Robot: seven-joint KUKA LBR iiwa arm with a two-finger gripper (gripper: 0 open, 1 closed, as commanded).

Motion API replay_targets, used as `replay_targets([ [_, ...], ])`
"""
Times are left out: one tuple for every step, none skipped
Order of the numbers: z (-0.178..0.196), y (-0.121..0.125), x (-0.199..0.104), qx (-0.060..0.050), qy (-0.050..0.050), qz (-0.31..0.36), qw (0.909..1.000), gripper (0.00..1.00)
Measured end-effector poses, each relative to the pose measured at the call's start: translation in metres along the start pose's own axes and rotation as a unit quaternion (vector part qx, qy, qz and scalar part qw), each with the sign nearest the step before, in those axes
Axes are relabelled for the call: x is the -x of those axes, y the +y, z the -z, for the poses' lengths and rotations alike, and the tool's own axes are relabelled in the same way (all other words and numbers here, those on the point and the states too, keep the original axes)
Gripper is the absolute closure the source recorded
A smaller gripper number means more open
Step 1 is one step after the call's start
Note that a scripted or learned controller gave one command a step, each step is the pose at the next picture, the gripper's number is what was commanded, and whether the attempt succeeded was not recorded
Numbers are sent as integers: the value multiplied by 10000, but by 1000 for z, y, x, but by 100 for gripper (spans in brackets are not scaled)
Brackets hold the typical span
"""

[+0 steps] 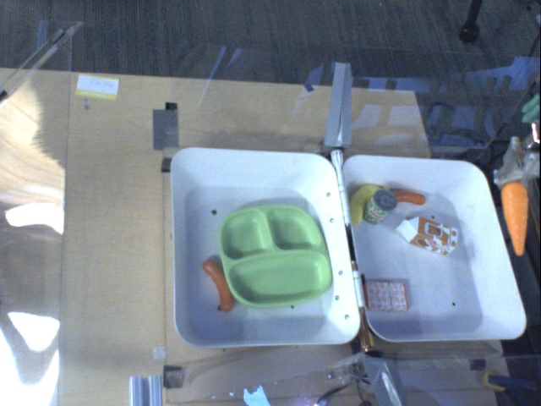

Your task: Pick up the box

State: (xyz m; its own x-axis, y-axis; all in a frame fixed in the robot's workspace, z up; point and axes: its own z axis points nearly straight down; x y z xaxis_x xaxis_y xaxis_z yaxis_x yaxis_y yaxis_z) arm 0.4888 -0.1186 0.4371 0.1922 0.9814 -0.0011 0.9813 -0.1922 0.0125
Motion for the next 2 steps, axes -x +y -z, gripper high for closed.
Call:
replay_targets([
  [11,3,-1,51,-11,43,10000,100],
  [-62,58,62,-37,-4,42,10000,100],
])
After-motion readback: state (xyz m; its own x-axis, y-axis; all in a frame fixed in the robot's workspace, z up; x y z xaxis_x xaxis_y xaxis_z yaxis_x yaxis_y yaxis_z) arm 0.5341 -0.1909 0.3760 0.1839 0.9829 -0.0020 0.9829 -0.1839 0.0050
